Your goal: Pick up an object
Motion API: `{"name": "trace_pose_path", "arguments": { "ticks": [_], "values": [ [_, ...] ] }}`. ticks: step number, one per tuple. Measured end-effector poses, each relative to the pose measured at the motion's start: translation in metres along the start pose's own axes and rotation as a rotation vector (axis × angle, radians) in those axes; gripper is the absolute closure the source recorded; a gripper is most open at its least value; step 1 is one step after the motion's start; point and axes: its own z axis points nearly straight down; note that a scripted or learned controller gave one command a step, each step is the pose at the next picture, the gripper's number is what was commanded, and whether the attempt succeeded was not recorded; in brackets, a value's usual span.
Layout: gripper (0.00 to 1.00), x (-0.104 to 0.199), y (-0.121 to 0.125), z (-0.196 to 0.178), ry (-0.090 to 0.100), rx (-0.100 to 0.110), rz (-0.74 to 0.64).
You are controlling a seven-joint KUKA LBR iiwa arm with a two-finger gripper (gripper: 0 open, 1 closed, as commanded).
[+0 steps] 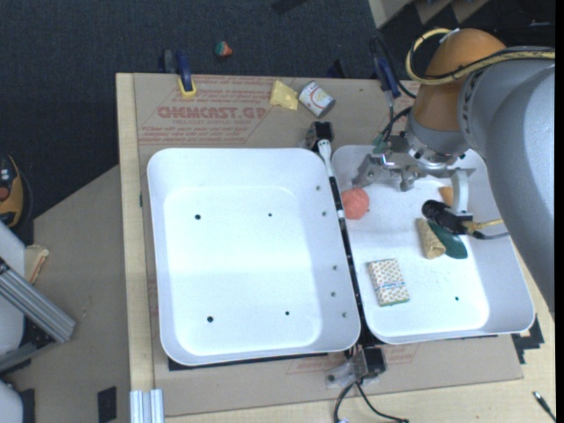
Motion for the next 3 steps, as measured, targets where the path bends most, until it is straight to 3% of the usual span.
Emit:
{"name": "trace_pose_path", "arguments": {
  "ticks": [3],
  "values": [
    [0.0, 0.0015, -0.0055, 0.0001, -0.001, 0.001, 0.003]
  ]
}}
